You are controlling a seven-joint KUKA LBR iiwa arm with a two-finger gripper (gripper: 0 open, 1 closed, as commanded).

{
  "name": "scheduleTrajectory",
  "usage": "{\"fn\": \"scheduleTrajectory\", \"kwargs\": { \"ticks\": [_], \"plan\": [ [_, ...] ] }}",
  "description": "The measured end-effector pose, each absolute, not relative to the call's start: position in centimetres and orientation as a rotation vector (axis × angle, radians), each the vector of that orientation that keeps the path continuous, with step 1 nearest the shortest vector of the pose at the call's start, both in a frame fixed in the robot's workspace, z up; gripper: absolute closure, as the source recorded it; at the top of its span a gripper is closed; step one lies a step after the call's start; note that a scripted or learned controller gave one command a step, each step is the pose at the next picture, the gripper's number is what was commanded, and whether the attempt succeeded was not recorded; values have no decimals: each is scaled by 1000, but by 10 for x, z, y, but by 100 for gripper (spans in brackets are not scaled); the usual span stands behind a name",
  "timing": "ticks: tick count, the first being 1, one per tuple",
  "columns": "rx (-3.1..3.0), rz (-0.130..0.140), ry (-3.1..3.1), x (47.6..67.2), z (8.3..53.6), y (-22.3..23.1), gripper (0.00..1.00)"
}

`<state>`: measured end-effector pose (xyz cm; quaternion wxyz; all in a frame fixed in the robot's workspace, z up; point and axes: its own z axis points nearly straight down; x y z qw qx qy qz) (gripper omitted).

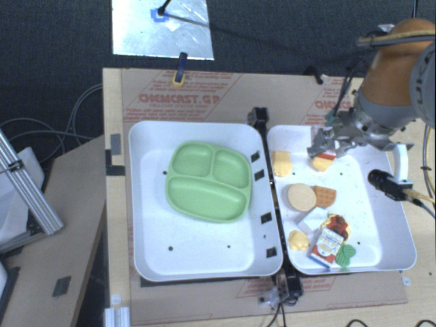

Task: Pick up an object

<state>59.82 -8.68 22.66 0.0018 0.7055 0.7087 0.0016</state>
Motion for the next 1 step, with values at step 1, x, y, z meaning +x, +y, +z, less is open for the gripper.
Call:
{"fn": "scheduleTrajectory", "kwargs": {
  "ticks": [1],
  "plan": [
    [2214,2,2229,600,215,-60,100]
  ]
}}
